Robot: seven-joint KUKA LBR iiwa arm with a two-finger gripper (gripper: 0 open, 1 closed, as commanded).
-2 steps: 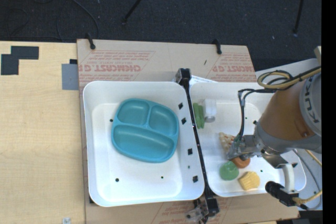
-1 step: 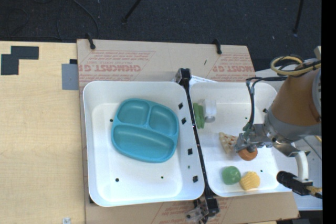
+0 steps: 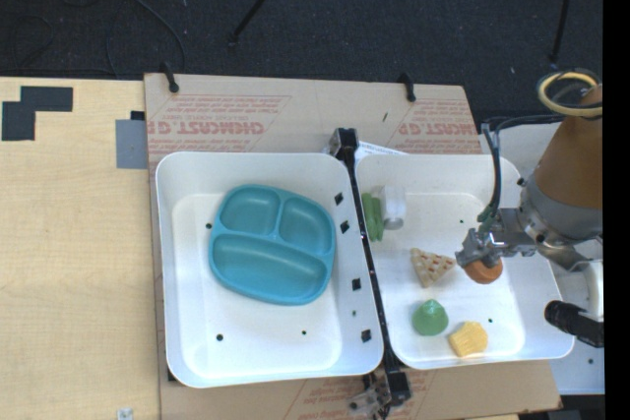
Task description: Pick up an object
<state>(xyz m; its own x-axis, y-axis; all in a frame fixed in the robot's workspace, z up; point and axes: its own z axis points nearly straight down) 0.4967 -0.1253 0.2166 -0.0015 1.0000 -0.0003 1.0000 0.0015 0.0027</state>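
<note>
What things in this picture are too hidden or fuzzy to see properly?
- Gripper in the camera view: small and blurred, so its hold on the orange thing is unclear.
- Arm: cut off by the right edge.
- White thing by the green stick: too blurred to name.

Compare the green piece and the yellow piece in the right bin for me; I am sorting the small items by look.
The green piece is rounded like a dome, while the yellow piece is blocky with flatter sides. The green piece lies nearer the divider between the bins; the yellow piece lies nearer the bin's front right corner. Both are small, rest loose on the bin floor side by side, and lie apart from the pincer.
</note>
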